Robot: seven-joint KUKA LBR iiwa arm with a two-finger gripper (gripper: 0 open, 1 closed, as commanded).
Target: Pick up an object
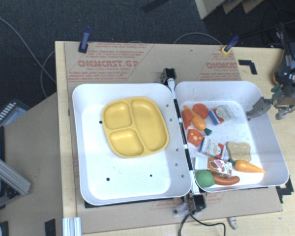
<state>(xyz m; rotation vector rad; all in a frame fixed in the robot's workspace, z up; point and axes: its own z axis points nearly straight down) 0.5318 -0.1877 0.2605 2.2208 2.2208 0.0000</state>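
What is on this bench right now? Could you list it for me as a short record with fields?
left bin: holds a yellow tray with three compartments
right bin: holds a heap of toy food
toy food: carrot, green ball, sausage, slice of bread, red tomato, small packets
gripper: at the right bin's right rim, above the toys, touching none that I can see
bins: side by side, meeting in the middle
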